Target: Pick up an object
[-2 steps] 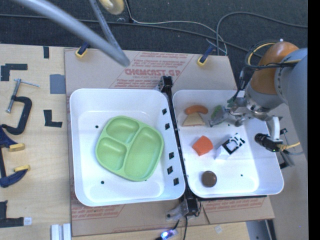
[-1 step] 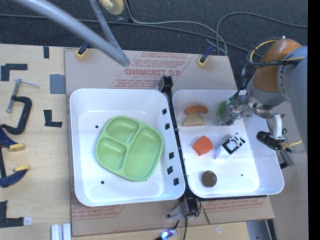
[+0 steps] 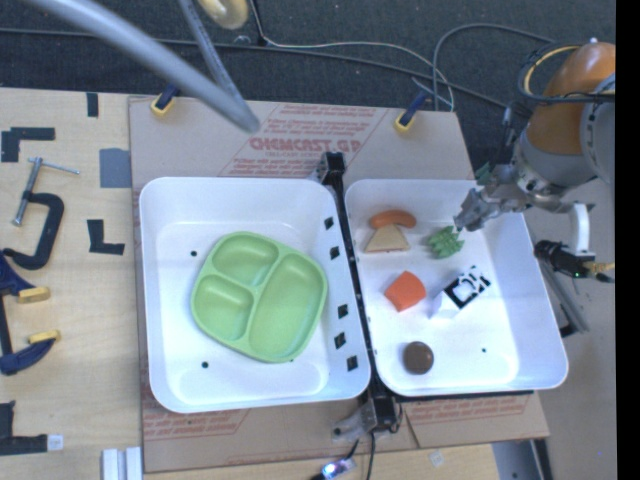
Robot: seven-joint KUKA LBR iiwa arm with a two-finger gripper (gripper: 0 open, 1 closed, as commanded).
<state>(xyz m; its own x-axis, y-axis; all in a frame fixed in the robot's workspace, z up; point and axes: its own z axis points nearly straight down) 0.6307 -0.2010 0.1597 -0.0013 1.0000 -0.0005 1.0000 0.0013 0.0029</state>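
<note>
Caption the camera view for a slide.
KUKA arm's gripper reaches the green broccoli piece in the right bin; a green divided plate sits in the left bin.

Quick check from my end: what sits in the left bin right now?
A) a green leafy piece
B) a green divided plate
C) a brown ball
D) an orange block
B: the green divided plate lies alone in the left bin.

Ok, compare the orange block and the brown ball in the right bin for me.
The orange block is bright orange and angular with flat faces; the brown ball is dark brown and round. The block lies mid-bin, nearer the gripper; the ball sits lower, toward the near rim. Both rest loose on the right bin's floor.
</note>
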